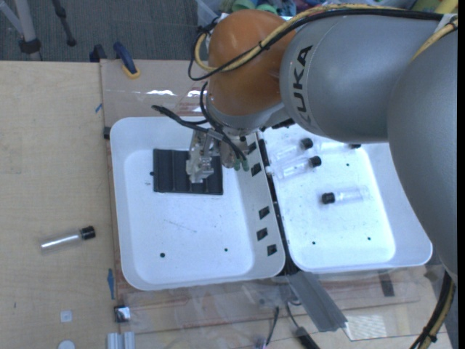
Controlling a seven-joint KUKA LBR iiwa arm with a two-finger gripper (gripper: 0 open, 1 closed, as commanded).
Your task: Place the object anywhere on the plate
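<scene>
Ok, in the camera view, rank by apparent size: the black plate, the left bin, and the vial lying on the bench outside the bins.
1. Left bin, largest.
2. Black plate, partly covered by the end effector.
3. Vial on the bench, smallest.

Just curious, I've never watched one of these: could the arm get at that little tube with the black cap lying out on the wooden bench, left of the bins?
Probably not easily: the tube lies apart on the bench, while the end effector hovers over the black plate.
</scene>
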